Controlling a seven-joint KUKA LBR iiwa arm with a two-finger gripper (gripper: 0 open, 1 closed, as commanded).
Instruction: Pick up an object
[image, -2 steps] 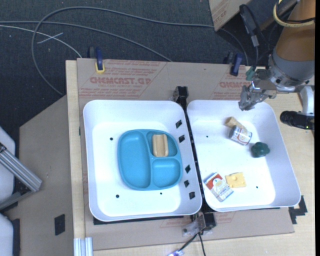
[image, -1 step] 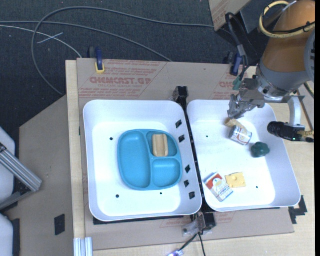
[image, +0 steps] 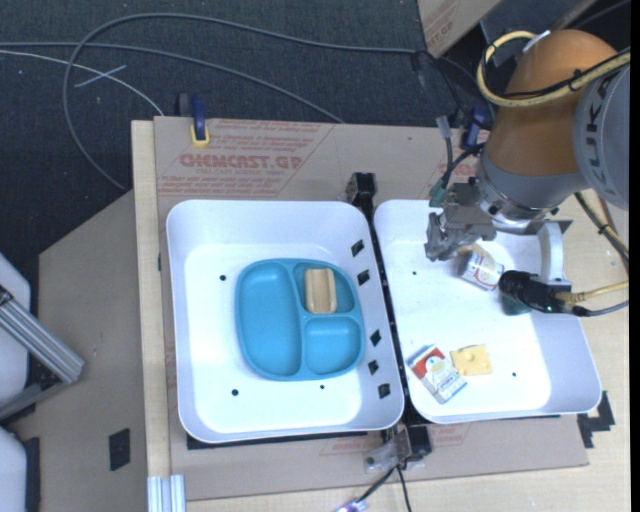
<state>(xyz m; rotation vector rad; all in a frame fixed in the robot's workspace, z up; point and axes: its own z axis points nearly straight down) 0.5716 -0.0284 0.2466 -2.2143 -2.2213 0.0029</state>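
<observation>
- Progress: no object is lifted yet, as far as this view shows; the grasp itself remains to be made or confirmed, and the lift after it.
- Gripper (image: 447, 243): lowered into the right bin (image: 560, 390), near its upper left part, under the grey wrist and orange band of the arm (image: 545, 90). Whether its tool is spread or pressed together cannot be told, since the wrist body hides the tips from above.
- Small carton (image: 484, 268): the likeliest target, lying tilted on the bin floor just beside the gripper, on its right; contact between the two cannot be judged, and nothing is seen pinched.
- Other candidates in the right bin: a red and white packet (image: 435, 371) and a yellow block (image: 472, 360), side by side near the lower edge, well apart from the gripper.
- Black fitting (image: 526, 290): apparently a cable-end part of the rig, resting just right of the carton; it crowds that side of the approach.
- Left bin (image: 190, 300): holds a blue divided tray (image: 270, 320) with a tan piece (image: 320, 290) in its upper right compartment, clear of the arm.
- Clips along the divider (image: 378, 290) between the bins mark the near wall, close to the gripper's left.
</observation>
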